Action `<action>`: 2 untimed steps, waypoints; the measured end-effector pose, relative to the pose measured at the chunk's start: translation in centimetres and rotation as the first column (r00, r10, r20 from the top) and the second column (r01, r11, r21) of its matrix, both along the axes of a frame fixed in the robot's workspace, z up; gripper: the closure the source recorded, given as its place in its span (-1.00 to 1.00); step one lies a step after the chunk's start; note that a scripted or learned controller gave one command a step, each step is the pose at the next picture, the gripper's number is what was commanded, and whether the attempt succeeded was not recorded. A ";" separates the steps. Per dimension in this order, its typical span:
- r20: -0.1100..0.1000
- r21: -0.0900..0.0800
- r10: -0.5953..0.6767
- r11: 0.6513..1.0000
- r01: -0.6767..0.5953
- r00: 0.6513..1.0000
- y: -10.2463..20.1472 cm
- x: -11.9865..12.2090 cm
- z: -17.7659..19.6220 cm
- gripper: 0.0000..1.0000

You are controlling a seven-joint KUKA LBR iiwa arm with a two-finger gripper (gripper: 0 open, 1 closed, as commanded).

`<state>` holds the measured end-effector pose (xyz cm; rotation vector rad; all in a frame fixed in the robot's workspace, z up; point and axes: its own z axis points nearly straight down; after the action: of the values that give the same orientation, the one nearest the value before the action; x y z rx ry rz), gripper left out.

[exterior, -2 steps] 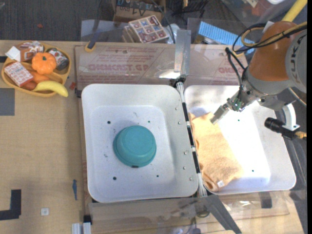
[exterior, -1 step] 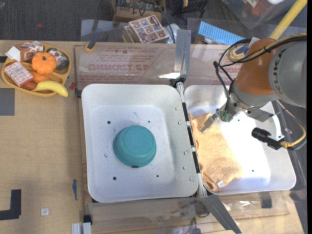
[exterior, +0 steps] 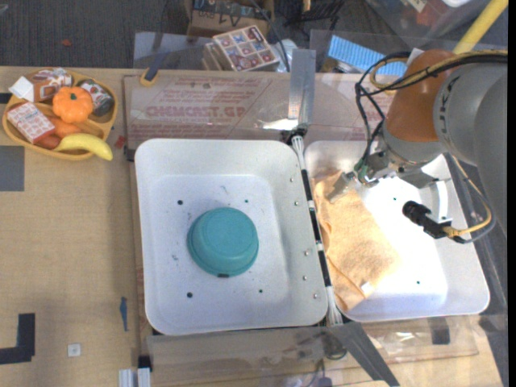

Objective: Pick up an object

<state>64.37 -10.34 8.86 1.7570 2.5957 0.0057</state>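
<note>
A teal bowl (exterior: pixel 223 241) lies upside down in the middle of the left bin (exterior: pixel 161 176). A tan cloth (exterior: pixel 355 240) is crumpled along the left side of the right bin (exterior: pixel 451 289). My gripper (exterior: pixel 348 182) hangs low over the cloth's upper end, near the right bin's back left corner, reaching in from the grey and orange arm (exterior: pixel 435 103) on the right. Whether it touches the cloth is unclear, and its tip is small and partly washed out by glare.
A yellow dish of toy food (exterior: pixel 60 119) sits on the bench at the far left. A cardboard sheet (exterior: pixel 201 111) lies behind the bins. Cables (exterior: pixel 451 224) trail from the wrist over the right bin. Clutter stands at the back.
</note>
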 end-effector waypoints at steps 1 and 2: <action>0.001 0.003 -0.201 0.980 0.201 0.980 -1.5 -6.4 0.0 -1.00; 0.001 0.001 -0.189 0.982 0.189 0.982 0.7 0.0 0.0 -1.00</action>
<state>64.41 -9.65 8.85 1.9949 2.4164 0.0068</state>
